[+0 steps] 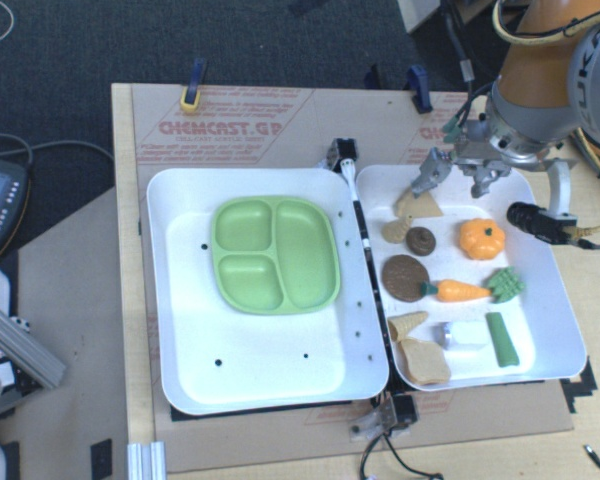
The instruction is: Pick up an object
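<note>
- Camera view from above: my two-finger gripper (458, 173) hangs over the far edge of the right-hand shallow white bin (570, 318), at about twelve o'clock of that bin.
- My fingers are spread apart, one pointing down-left, the other shorter toward the middle; nothing sits between them.
- Just beside my left fingertip lies a tan wedge-shaped toy slice (418, 205); whether I touch it, I cannot tell.
- Toward six o'clock from the wedge: a small tan round piece (395, 232) and a dark brown round cookie-like piece (420, 240), near each other.
- At three o'clock of those, a small orange toy pumpkin (481, 239).
- Middle of the bin: a flat brown disc (406, 277), an orange toy carrot (462, 291) with its green leafy top (504, 286) next to it.
- Near edge, six o'clock: tan bread-like pieces (420, 351), a clear whitish object (462, 339), a green rectangular stick (501, 339).
- Left-hand shallow white bin (180, 348) carries a light green divided plastic plate (276, 255).
</note>
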Tool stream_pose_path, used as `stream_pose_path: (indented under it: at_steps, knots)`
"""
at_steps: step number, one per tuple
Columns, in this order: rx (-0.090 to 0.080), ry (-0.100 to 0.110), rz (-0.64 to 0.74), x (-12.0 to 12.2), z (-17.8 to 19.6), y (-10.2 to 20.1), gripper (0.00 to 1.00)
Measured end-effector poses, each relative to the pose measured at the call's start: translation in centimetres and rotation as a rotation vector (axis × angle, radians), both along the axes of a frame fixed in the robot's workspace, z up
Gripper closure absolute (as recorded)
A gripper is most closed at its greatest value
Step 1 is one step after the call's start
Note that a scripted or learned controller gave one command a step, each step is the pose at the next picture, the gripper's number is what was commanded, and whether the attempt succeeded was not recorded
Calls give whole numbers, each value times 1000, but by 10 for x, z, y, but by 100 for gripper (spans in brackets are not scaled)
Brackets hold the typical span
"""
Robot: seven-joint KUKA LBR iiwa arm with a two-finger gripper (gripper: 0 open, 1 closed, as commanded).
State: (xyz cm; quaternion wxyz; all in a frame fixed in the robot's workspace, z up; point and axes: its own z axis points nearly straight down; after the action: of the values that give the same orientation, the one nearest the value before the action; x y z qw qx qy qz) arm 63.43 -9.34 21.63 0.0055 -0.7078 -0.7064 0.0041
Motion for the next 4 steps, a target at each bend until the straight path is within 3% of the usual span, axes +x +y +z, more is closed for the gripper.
stream_pose_path:
  at_steps: [1, 2, 4]
  knots:
    - [-1, -13, 2, 3, 7, 0, 0]
    - [-1, -6, 2, 8, -55, -1, 0]
    - [-1, -8, 2, 6, -134, -7, 0]
